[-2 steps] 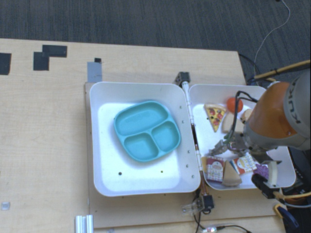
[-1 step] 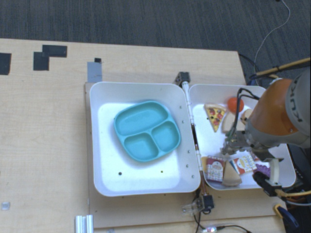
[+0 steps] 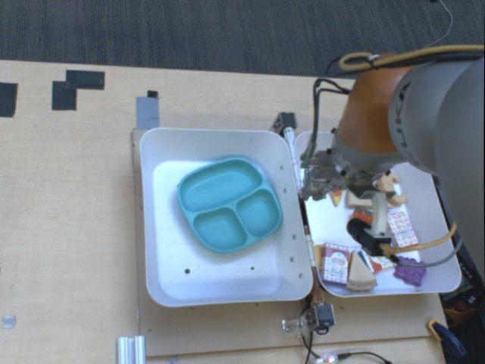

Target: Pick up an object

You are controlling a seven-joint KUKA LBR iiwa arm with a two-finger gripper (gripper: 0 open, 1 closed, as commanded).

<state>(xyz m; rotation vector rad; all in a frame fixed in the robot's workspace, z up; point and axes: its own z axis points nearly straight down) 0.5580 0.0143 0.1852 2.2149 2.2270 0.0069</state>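
My gripper (image 3: 320, 182) hangs low over the left side of the right bin (image 3: 447, 277), close to the wall between the two bins. The grey arm with its orange band (image 3: 371, 120) covers the bin's back part. Just to the right of the gripper lies a small orange and yellow piece (image 3: 336, 198). Toward the bin's front lie a red and white box (image 3: 335, 263), a tan wedge (image 3: 363, 274) and a purple item (image 3: 410, 271). A patterned card (image 3: 399, 227) and a pale wooden piece (image 3: 391, 185) sit to the right. Nothing is visibly held.
The left bin (image 3: 163, 279) holds a teal divided plate (image 3: 229, 203), set at a slant near its middle. A small red item (image 3: 364, 215) lies mid right bin. Clamps and cables sit at the bins' shared edge, back (image 3: 286, 121) and front (image 3: 318, 317).
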